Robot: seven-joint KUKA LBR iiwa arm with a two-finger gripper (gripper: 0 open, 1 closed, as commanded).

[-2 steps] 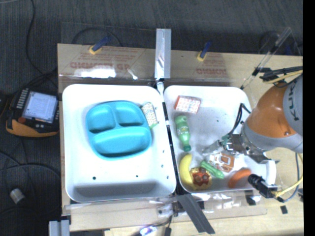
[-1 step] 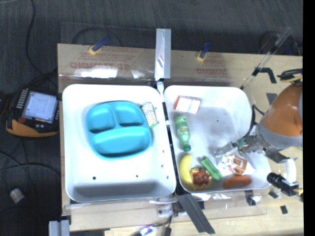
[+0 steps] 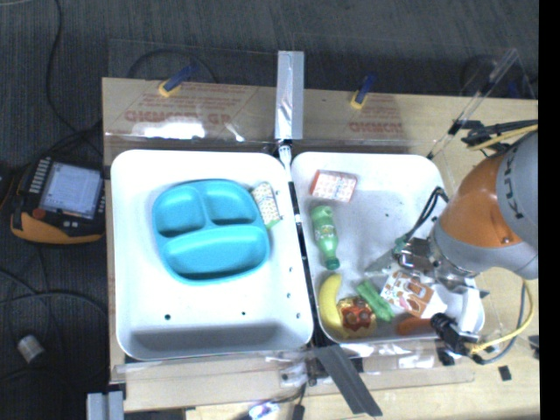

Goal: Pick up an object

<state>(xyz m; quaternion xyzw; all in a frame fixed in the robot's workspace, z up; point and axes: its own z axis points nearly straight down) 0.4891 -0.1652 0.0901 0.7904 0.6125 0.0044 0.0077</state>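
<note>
Camera view: jaws hidden under the wrist over a snack packet, state perhaps unreadable.

R bin front crowded; back open.

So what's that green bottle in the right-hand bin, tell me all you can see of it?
The green bottle is small and looks like translucent plastic, with a pale label band around its middle. It lies on its side on the floor of the right bin, near that bin's left wall, below a red-and-white packet and just above a yellow banana.
</note>
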